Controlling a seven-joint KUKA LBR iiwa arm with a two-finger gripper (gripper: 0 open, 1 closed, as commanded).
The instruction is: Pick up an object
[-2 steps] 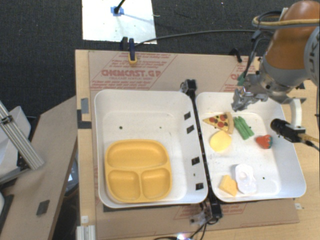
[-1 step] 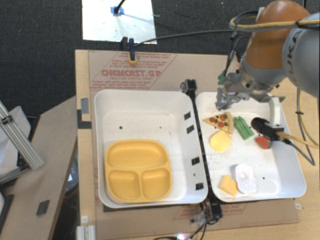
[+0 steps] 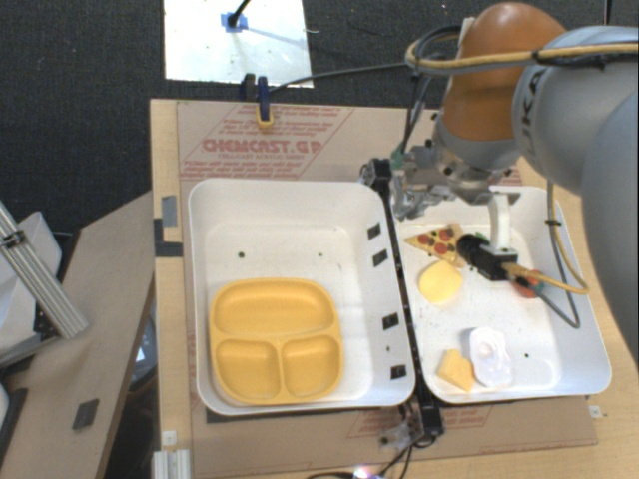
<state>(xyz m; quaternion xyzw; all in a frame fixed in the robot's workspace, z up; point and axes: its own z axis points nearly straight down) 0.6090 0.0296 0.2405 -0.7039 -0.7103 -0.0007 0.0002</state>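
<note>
dark carpet floor (image 3: 80, 68), white sheet (image 3: 200, 38), brown printed board (image 3: 300, 133).

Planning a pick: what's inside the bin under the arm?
A pizza slice, pale yellow disc, yellow wedge and white container. The arm covers the bin's far end.

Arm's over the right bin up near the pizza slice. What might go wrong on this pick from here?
1. The gripper sits close to the right bin's wall beside the left bin, so a descent here may strike the rim instead of an object.
2. The pizza slice looks flat and thin, so a grasp may slide over it.
3. The yellow disc lies right beside the slice, so a try at one will likely nudge the other.
</note>
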